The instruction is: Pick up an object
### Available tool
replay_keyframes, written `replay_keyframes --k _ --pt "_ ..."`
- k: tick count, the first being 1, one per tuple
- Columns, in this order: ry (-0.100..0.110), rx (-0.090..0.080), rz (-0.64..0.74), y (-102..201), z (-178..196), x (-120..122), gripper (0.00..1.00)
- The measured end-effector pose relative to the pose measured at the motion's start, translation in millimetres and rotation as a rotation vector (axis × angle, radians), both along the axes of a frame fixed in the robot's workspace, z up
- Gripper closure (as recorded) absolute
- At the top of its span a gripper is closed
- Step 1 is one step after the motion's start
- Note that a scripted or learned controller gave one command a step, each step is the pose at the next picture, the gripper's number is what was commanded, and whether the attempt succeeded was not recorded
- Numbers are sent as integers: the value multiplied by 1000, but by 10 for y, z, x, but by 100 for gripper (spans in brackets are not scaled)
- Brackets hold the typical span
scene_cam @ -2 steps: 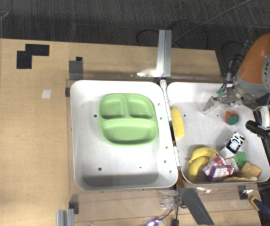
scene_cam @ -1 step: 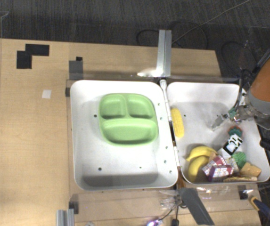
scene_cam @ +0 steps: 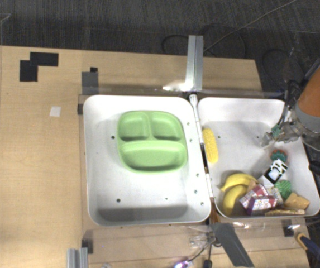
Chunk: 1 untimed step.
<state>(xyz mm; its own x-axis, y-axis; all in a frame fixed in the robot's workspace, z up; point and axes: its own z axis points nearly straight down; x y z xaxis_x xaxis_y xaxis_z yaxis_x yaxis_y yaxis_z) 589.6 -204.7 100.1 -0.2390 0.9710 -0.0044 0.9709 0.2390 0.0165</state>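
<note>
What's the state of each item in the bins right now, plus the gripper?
green divided tray: lying flat, right way up, in the left bin, compartments bare.
corn cob: lying flat along the right bin's left wall.
bananas: lying at the right bin's near edge, touching the purple packet.
purple packet: lying in the near-right pile.
gripper: low over the right bin's right side, nothing seen between the fingers.

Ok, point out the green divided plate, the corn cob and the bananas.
green divided plate [scene_cam: 151,140]: camera view, on the large lower compartment.
corn cob [scene_cam: 210,145]: camera view, on the middle of the cob.
bananas [scene_cam: 236,186]: camera view, on the upper banana's curve.
</note>
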Motion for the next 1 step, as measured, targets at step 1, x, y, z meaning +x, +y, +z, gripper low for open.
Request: replay_keyframes --k 1 --pt "1 -3 -55 394 -95 -302 100"
